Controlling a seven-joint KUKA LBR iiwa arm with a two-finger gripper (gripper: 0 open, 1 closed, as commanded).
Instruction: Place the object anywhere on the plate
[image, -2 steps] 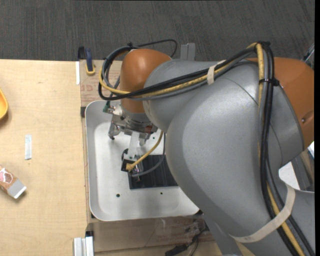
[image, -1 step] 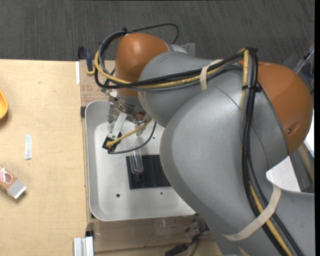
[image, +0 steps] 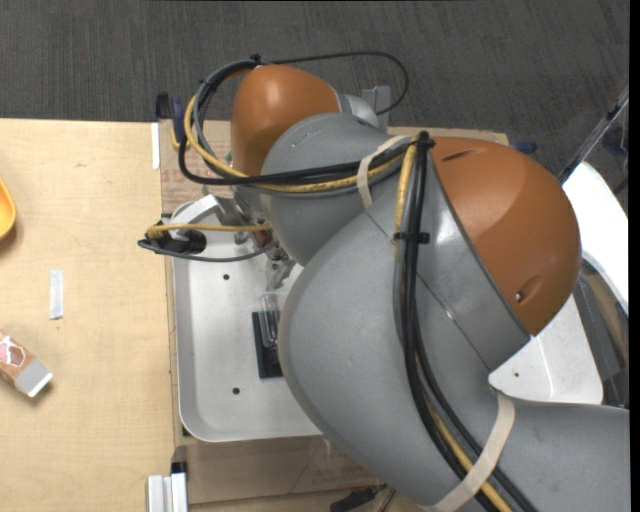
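Dark slim object (image: 267, 348), taken to be the task's thing, is seen lying flat on the white bin (image: 205, 400) floor, at the edge of the grey arm (image: 400, 340). Its long axis is pointed up-down in the view. The gripper (image: 271, 288) is placed just above it, roughly in line. How far the gripper is open, or what it holds, cannot be told.

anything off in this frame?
Mostly occlusion: the arm covers much of the white bin, hiding any plate. A small wrapped item and an orange object lie outside the bin, on the bench.
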